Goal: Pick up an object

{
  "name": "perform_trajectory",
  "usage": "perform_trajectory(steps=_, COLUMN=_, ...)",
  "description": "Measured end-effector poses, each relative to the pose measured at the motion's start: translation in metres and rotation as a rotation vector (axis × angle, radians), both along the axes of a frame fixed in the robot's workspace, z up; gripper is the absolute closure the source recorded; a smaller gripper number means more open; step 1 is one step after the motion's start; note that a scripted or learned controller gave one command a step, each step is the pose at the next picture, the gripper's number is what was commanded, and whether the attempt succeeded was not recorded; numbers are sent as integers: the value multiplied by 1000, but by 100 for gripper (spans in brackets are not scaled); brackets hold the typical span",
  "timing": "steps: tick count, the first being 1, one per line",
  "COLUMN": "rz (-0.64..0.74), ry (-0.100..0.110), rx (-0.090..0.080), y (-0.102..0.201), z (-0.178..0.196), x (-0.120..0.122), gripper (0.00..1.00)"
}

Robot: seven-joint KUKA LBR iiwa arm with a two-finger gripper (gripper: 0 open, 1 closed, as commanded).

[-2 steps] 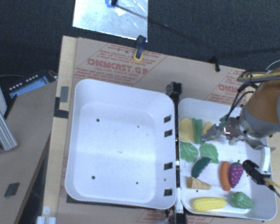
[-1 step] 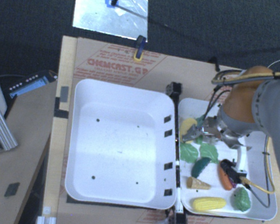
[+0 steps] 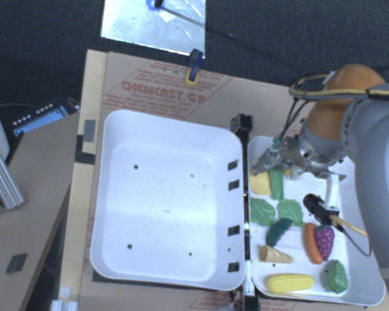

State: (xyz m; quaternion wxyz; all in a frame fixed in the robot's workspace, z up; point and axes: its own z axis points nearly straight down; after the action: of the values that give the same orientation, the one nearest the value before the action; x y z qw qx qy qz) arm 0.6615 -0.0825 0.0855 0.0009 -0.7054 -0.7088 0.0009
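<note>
I read this as the approach step, with nothing picked up yet. The arm (image 3: 379, 153) comes in from the right side of the surface (image 3: 77, 191) and hangs over the far part of the right bin (image 3: 375, 293). Beside it, the left bin (image 3: 166, 201) takes up the middle of the surface.

My end effector (image 3: 275, 161) sits low over the far left corner of the right bin, near the wall shared with the left bin. I cannot tell its state from this angle, and I see nothing clearly caught in it.

The things I could take all lie in the right bin. A green bunch (image 3: 336, 276) rests by the near right corner, and a corn cob (image 3: 289, 282) lies along the near edge. A purple grape cluster (image 3: 324, 241) touches an orange carrot (image 3: 311, 242) toward the right wall. Two green leaves (image 3: 263, 212) lie at mid-bin by the left wall, with a dark green pod (image 3: 278, 231) just beside them. A yellow and green piece (image 3: 271, 182) lies just under the end effector, and a small tan wedge (image 3: 275, 255) sits near the corn.

My guess is that the yellow and green piece is the target. The next move calls for a straight drop centred on it, then a firm close before any lift. The nearby leaves could get in the way.
</note>
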Motion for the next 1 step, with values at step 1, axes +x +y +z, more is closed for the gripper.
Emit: perform_trajectory(steps=1, rz=1, ry=-7, rx=-1, y=0, z=11, x=0, gripper=100)
